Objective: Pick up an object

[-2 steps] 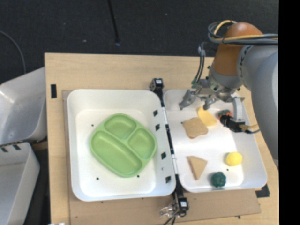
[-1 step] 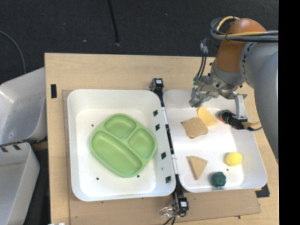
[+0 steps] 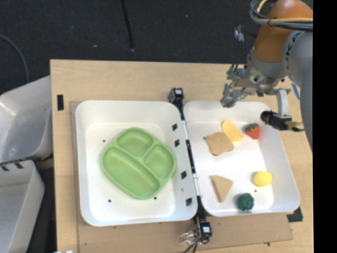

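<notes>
Fingers (image 3: 229, 100) blurred above right bin's (image 3: 280, 141) far rim.

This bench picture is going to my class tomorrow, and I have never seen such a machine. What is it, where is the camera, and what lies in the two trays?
The camera is fixed above the bench and looks down at a slant. The grey and orange shape at the top right is a robot arm. Its grasping tool hangs over the far edge of the right bin, with nothing visibly held.

The left bin holds a green divided plate. The right bin holds small toy foods: a slice of toast, a yellow piece touching it, a red piece, a tan wedge, a yellow ball and a dark green piece.

The arm's job is to pick up one object.
</notes>
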